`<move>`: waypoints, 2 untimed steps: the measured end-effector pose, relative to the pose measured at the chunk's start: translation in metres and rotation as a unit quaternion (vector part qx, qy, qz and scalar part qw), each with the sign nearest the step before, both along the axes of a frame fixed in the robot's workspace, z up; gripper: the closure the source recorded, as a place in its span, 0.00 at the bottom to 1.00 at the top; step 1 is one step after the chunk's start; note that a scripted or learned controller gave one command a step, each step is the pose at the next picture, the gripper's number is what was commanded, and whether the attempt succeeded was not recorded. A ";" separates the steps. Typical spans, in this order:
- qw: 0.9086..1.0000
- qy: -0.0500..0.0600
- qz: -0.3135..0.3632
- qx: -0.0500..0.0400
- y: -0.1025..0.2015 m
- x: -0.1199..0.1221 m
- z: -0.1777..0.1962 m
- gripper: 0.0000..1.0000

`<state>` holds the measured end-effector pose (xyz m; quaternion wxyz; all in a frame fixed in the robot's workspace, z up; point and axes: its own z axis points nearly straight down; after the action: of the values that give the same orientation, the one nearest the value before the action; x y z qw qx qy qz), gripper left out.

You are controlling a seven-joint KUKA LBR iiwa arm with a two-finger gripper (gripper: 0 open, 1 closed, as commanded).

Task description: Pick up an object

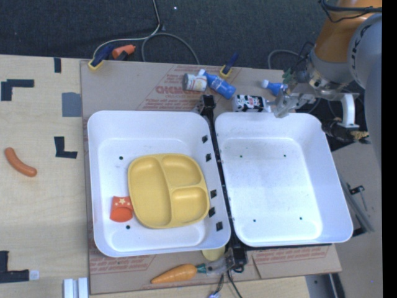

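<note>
Since nothing is seen between the fingers of the gripper (282, 107), no object is held, and whether the fingers are spread or closed cannot be told from this slant. Nearest the camera, at six o'clock, a toy carrot (174, 274) is laid on the bench outside the bins, where a reach is unlikely. Just beyond it, at seven to eight o'clock, the left bin (99, 141) is occupied by a yellow divided plate (167, 189), with a small red piece (121, 209) touching its near-left edge; these are judged the likely pick targets. A grasp on the shallow, wide plate could slip, and the red piece could be pushed against the wall. The right bin (322, 166) lies at four o'clock. Farthest, at one o'clock, the gripper is poised over that bin's far rim, well apart from the plate; a descent there could strike the rim or close on nothing.
</note>
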<state>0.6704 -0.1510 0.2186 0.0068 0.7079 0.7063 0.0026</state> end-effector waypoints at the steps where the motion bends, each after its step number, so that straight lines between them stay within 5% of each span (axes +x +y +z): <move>1: 1.000 0.007 0.002 0.002 0.004 -0.002 -0.009 0.00; 2: 1.000 0.007 0.002 0.002 0.035 -0.027 -0.139 0.00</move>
<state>0.6432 -0.1162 0.0794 0.0005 0.7063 0.7079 -0.0008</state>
